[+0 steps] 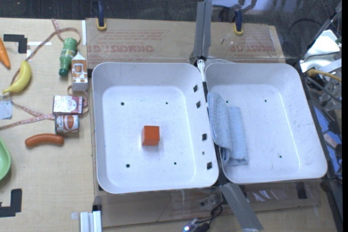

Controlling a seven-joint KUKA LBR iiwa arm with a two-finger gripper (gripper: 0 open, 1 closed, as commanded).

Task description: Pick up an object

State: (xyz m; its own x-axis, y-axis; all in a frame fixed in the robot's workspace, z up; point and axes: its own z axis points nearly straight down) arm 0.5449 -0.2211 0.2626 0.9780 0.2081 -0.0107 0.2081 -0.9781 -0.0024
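Two white bins sit side by side: the left bin point(109, 117) holds one orange block point(151, 135) near its middle, the right bin point(288, 117) one folded grey cloth point(229, 129) along its left wall.

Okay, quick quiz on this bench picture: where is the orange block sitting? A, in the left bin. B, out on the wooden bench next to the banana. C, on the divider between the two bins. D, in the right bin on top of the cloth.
A: the orange block rests on the floor of the left bin, while the folded cloth lies apart in the right bin.
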